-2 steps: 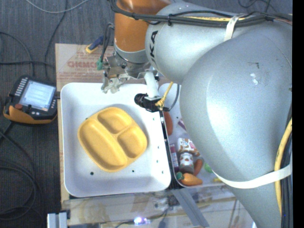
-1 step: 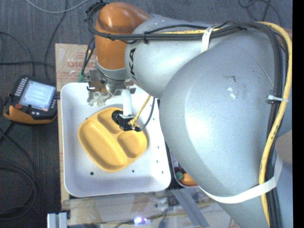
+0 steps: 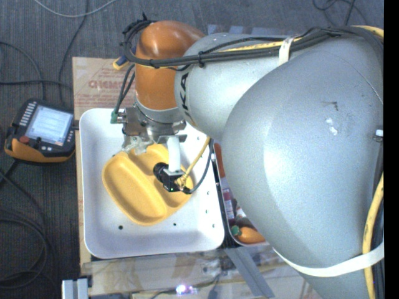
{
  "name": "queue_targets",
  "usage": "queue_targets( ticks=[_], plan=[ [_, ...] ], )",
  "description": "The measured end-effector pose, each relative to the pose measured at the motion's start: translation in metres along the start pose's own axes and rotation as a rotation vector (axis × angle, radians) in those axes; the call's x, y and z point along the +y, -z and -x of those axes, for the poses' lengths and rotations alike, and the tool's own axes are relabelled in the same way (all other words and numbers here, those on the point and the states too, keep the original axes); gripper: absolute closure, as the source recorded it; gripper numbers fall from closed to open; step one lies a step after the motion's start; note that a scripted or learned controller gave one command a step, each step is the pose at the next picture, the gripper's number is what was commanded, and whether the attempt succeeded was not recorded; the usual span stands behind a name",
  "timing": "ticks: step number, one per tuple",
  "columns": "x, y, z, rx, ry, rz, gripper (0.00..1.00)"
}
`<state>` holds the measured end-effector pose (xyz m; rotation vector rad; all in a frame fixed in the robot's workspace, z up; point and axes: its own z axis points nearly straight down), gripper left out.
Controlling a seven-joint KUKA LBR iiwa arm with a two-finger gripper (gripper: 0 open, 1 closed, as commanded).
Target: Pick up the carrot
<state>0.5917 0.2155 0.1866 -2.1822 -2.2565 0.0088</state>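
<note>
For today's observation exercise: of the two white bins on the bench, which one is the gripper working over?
The left bin, the one with the large yellow object. The gripper hangs over it, while the right bin is mostly hidden beneath the grey arm.

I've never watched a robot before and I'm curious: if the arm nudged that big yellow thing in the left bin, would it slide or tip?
Probably slide: the yellow thing looks smooth and glossy, like hard plastic, and the bin floor looks smooth too. Its rounded, seemingly hollow shape suggests it is light for its size and might rock.
</note>
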Motion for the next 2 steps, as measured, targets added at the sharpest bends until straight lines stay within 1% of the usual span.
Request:
queue_targets(
  ticks=[2],
  plan=[
    [-0.0008,0.0136,0.0016,-0.002,-0.002,-0.011,1.00]
  ],
)
